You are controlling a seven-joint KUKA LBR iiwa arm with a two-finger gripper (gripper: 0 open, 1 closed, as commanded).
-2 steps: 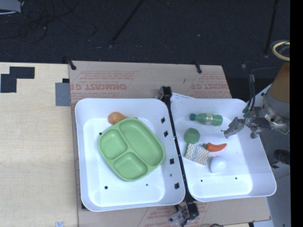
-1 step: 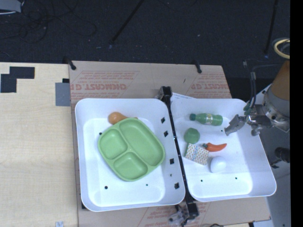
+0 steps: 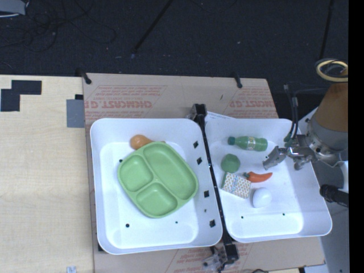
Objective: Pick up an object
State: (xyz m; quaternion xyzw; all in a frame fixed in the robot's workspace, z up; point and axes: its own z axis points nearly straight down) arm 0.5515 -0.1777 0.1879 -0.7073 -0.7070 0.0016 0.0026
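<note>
- Right now the gripper [image 3: 277, 157] sits at mid-right of the frame, over the right bin [image 3: 310, 223], reaching in from the right edge.
- Fingers look spread apart, nothing between them; one dark finger [image 3: 272, 159] points left and down toward the bin floor.
- Grey arm with orange band [image 3: 334, 104] stands at the right edge, upper-right of the gripper.
- Right bin contents, centre-right of frame:
- green bottle [image 3: 248, 143] lying on its side, upper part of the bin, left of the gripper and apart from it.
- green ball [image 3: 230, 163] below the bottle, near the bin's left wall.
- orange-red pepper-shaped item [image 3: 259, 177] just below the gripper's finger; touching or not, can't tell.
- patterned square packet [image 3: 236, 185] lying tilted, just left of the pepper, below the ball.
- white round object [image 3: 261, 198] just beside the packet's lower right corner, below the pepper.
- Left bin [image 3: 108, 220], centre of frame:
- green divided plate [image 3: 157, 179] with three compartments, lying tilted, taking most of the floor.
- orange round object [image 3: 139, 141] at the plate's upper left edge, partly tucked behind the rim.
- Black divider clips [image 3: 207, 169] run down the joint between the two bins.
- Brown cardboard sheet [image 3: 170, 98] with mirrored red print lies under both bins on the bench [image 3: 40, 181], light wood at left of frame.
- Dark floor with cables [image 3: 142, 21] across the top of the frame.
</note>
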